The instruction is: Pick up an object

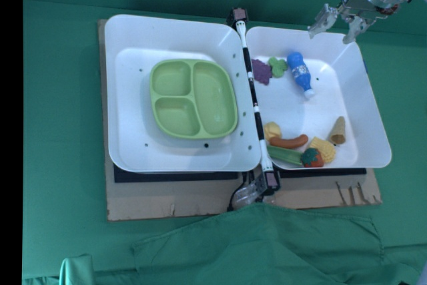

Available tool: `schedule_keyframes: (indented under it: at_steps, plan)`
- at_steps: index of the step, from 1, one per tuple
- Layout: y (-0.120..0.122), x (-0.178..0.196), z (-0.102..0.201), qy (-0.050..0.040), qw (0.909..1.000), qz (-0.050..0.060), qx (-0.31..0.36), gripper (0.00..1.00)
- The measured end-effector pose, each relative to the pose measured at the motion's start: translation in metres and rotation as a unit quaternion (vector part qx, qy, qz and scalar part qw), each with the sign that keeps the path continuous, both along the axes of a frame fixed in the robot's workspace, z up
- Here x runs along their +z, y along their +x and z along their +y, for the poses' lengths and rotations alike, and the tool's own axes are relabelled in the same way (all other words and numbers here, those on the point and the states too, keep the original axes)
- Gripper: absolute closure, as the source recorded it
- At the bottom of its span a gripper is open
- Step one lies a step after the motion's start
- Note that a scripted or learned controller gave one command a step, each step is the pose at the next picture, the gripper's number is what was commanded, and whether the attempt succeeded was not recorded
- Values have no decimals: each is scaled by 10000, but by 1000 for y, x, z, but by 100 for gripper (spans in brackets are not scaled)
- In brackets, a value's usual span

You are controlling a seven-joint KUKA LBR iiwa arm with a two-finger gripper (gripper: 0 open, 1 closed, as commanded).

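Right bin: open middle, toys crowded at two ends

The right bin has bare floor across its centre and right side. A blue bottle and purple grapes sit near the far-left corner; a sausage, strawberry and cone cluster along the near edge. The gripper hangs above the far rim, fingers spread.

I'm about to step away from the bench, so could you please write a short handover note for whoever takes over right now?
Gripper: open, holding nothing, above the far rim of the right bin.
Right bin: blue bottle, purple grapes and a green piece at the far side; hot dog, cone and strawberry near the front.
Left bin: green divided plate.
Done: nothing picked.
Left: descend, grasp one object, lift.
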State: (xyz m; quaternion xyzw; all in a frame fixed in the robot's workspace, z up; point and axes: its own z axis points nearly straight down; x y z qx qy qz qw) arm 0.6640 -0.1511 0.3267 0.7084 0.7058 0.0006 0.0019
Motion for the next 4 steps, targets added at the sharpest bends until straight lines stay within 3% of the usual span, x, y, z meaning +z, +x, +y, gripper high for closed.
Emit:
schedule_keyframes:
  at_steps: [1,2,3,4]
  plan:
    - [-56,-87,-7,6,10000,51,-15,0]
    - [-101,-136,-7,-14,10000,-38,3,0]
    - [-134,-140,-13,-29,9999,-102,-4,0]
    - [-87,-142,-18,-19,10000,-53,8,0]
